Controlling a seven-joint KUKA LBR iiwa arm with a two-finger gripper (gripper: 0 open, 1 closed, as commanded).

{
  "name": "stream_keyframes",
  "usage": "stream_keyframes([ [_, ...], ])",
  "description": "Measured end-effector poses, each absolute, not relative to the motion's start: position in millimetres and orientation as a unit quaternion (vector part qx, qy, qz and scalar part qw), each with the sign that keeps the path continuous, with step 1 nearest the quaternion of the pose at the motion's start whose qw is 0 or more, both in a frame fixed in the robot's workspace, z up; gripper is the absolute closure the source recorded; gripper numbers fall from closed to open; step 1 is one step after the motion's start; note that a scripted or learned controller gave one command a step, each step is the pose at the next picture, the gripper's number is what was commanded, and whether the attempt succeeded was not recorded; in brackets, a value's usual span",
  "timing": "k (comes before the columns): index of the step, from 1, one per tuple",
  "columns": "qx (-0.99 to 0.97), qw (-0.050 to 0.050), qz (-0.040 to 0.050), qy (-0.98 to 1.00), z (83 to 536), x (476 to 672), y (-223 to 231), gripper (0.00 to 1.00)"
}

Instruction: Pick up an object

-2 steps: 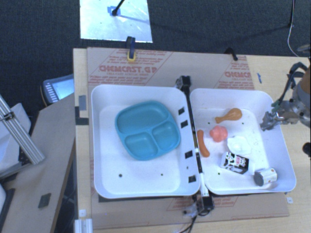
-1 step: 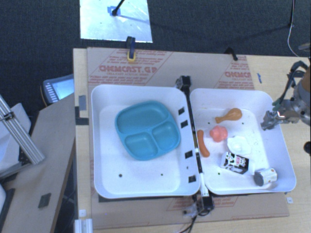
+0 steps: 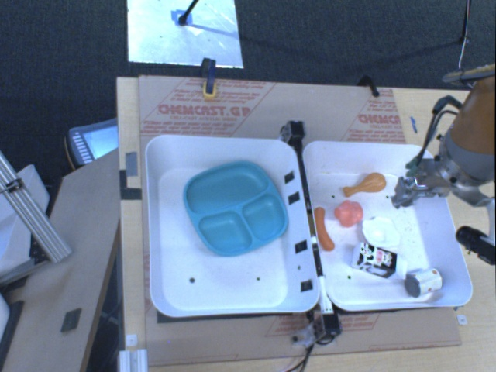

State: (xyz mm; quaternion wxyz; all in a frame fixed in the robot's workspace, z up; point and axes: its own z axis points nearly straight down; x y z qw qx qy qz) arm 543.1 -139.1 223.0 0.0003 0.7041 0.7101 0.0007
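Two white bins sit side by side on the worktop [image 3: 256, 103], over a sheet of printed cardboard [image 3: 263, 107].

Left bin [image 3: 167, 285]: one blue divided plate [image 3: 235, 207], lying flat near the middle. Probably a drop-off target or just clutter; nothing on it.

Right bin [image 3: 449, 285]: all the loose pieces are here, so the pick has to come from this side.
- orange drumstick-shaped toy [image 3: 366, 184] near the back
- pink round piece [image 3: 349, 212] below it
- orange carrot-like stick [image 3: 323, 229] lying along the divider wall
- white round piece [image 3: 380, 229] just right of the pink one
- black-and-white carton [image 3: 377, 260] on its side
- grey-and-white cylinder [image 3: 422, 281] toward the front right corner

The arm comes in from the right. The tool [image 3: 404, 192] hangs over the right bin's back-right area, just right of the drumstick toy's fat end. Nothing is visible in its grasp. Whether it is wide or narrow, I cannot tell; the tip is too dark and small.

Judgement: its position suggests the drumstick toy is the nearest candidate. It lies apart from the other objects.
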Motion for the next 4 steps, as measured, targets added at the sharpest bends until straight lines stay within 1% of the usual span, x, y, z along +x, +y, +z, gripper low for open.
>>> stream_keyframes([
  [1, 0.704, 0.0, 0.0012, 0.711, 216, 544.3, -88, 1.0],
  [2, 0.703, 0.0, 0.0015, 0.711, 227, 534.0, -34, 1.0],
  [3, 0.703, 0.0, 0.0014, 0.711, 223, 531.4, 29, 1.0],
  [4, 0.703, -0.001, 0.001, 0.711, 215, 517.8, 81, 1.0],
])
